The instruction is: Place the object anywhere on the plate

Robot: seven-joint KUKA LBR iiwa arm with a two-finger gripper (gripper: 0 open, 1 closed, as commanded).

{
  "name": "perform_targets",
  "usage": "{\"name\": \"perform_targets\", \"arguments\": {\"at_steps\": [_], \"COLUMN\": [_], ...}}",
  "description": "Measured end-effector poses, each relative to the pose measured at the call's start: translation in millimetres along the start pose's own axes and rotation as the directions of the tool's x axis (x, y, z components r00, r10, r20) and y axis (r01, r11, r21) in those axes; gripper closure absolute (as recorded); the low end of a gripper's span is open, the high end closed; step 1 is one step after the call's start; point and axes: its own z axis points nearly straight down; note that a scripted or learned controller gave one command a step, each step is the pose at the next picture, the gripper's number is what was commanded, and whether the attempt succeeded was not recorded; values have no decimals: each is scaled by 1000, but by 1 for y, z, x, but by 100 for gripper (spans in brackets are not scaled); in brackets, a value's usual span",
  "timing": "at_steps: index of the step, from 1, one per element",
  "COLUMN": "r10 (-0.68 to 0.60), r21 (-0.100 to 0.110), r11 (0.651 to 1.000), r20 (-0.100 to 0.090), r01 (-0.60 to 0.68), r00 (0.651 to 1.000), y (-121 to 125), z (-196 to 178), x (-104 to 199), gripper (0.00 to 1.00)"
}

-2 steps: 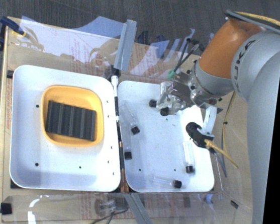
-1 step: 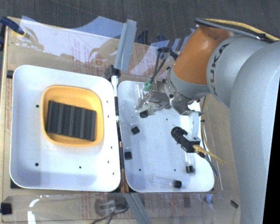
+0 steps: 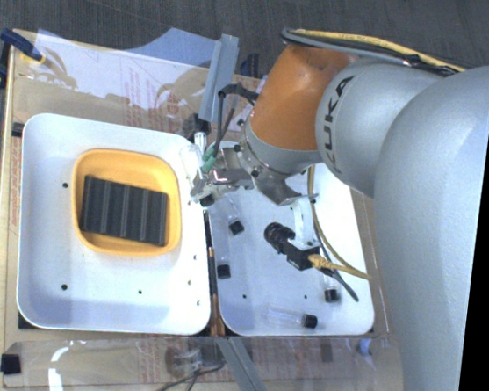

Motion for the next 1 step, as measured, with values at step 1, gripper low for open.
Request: {"name": "perform_targets", "arguments": {"at_steps": [1], "r10": [0], "r21": [0], "r11": [1000], "r20": [0], "r01": [0], "r00": [1000], "y": [0], "z": [0], "x": [0], "gripper": [0]}}
